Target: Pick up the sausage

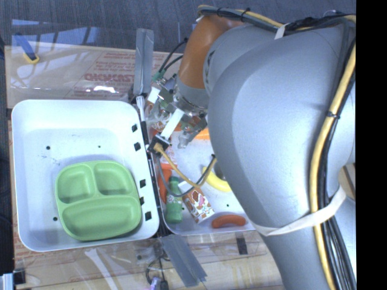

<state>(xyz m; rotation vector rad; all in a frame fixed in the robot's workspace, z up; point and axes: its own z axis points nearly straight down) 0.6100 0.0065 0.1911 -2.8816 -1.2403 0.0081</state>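
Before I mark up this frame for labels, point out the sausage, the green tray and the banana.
sausage [229, 221]: camera view, middle of its length.
green tray [97, 213]: camera view, floor of its large lower compartment.
banana [216, 183]: camera view, visible yellow curve beside the arm.

The sausage [228, 221] is a short reddish-orange link with rounded ends and a smooth, slightly glossy skin. It lies flat on the floor of the right bin [181, 227], close to the near wall, its length running roughly left to right. Its left end sits just beside a small patterned carton [198, 205], while its right end reaches the edge of the grey arm [278, 132]
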